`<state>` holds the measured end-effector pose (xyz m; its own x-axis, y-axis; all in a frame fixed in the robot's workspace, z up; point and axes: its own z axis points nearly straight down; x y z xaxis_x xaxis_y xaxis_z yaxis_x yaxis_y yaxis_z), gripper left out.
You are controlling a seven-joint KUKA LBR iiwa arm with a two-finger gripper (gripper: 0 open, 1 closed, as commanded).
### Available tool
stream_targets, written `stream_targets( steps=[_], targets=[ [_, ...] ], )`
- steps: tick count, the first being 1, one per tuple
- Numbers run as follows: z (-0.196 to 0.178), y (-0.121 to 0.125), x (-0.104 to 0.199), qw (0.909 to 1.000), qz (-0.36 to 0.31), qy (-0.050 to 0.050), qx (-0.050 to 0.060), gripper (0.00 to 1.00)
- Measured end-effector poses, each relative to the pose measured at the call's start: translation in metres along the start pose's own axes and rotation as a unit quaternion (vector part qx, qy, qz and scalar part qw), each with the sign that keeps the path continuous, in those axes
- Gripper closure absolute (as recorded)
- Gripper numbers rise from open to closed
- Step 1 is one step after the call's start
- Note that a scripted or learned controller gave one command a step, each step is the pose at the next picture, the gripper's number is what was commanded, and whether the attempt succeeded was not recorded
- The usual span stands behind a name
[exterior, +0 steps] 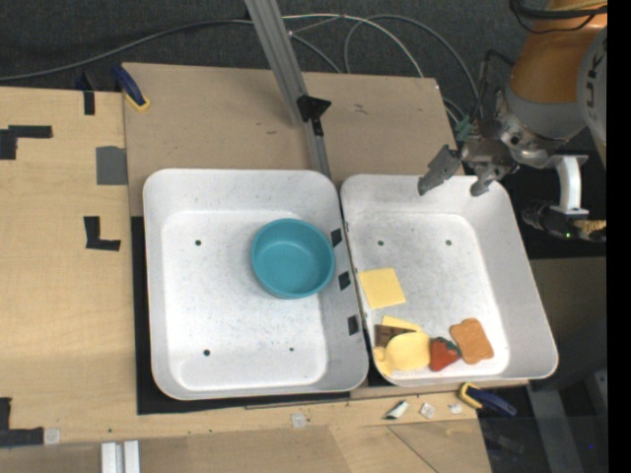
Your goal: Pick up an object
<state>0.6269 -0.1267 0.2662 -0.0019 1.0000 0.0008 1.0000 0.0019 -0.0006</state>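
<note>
Robot arm (552,62), entering from the upper right: grey casing with an orange band above the wrist (523,136). The wrist bends downward and toward the left, carrying the gripper (455,180). The two jaws stand spread apart, one to the left and one to the right, both slanting downward, with nothing between them.

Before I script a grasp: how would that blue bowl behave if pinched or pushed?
The blue bowl looks rigid, probably light plastic. Sitting upright on a flat base, it would likely slide across the left bin, not tip. Its round, smooth wall may slip; a rim pinch seems safer.
</note>
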Motion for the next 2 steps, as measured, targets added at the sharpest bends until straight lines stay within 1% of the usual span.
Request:
stream_targets(
  steps=[1, 2],
  targets=[
    [0.0, 0.0, 0.0, 1.0, 0.0, 0.0, 0.0, 0.0],
    [0.048, 0.006, -0.004, 1.0, 0.0, -0.001, 0.002, 0.0]
  ],
)
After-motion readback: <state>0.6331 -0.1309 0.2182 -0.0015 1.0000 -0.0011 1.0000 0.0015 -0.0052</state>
